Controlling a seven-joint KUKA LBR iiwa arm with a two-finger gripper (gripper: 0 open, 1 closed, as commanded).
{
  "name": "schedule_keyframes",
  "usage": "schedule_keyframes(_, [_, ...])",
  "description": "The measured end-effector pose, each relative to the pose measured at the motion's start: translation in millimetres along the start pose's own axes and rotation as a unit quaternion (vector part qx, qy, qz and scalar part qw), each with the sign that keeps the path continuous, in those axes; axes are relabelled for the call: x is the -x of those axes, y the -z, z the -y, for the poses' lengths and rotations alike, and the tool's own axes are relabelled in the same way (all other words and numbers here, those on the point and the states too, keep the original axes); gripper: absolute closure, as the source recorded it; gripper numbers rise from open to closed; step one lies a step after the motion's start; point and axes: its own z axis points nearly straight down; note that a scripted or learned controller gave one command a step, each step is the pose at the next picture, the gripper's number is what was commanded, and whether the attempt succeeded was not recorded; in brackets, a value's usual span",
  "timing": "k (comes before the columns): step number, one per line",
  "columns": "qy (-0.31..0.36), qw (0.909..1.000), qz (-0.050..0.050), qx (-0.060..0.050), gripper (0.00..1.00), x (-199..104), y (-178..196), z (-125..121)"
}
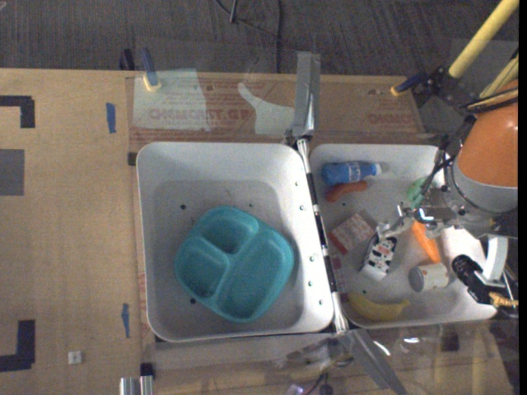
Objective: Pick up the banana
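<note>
Banana (378, 307) lay near edge of right bin (387, 154), curved, light, soft-skinned, probably slippery. I judged mid-body across narrow width best hold. Gripper (416, 214) hovered farther back; grip state unclear to me.

From my station I find one run of printing: large pale capitals on the brown cardboard panel (362, 109) lying along the far side of the two bins. The stretch behind the left bin (165, 188) begins "CHMO" or "OHMO"; the remaining letters are washed out by glare from a clear sheet (177, 97) over them. A like run of capitals behind the right bin (395, 151) is too faint to read. The blue bottle (350, 172) carries a label, and a small carton (380, 256) bears black-and-white markings; I can read no words or numbers on either.
</note>
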Motion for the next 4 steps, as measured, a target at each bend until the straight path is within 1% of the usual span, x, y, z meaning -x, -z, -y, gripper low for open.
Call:
schedule_keyframes(1, [0.025, 0.9997, 0.001, 0.002, 0.0, -8.7, -97.2, 16.0])
schedule_keyframes(2, [-0.059, 0.9983, 0.001, 0.002, 0.0, 37.6, 60.2, -73.0])
schedule_keyframes(3, [-0.076, 0.9971, 0.001, 0.005, 0.0, 65.0, -103.9, -15.1])
schedule_keyframes(4, [-0.206, 0.9785, 0.001, 0.001, 0.0, 19.4, 36.0, -54.2])
